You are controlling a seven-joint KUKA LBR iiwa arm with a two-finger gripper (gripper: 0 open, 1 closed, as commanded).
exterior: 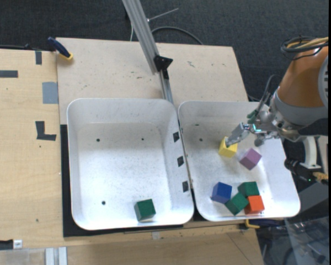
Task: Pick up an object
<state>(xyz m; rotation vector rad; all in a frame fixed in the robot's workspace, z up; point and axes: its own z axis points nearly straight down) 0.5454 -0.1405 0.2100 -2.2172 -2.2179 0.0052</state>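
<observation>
My gripper [247,138] hangs open over the right bin [209,115], reaching in from the right. One finger [235,136] points down at a yellow cube [227,148] lying just below and left of it; the cube is not between the fingers. A purple cube [250,158] lies just below the other finger. Nothing sits between the fingers.
At the right bin's front lie a blue cube [221,192], two green cubes [237,203] [249,189] and an orange cube [255,204], packed close. A single green cube [145,209] sits at the left bin's [83,148] front. A metal pole [146,32] slants above the bins' divider.
</observation>
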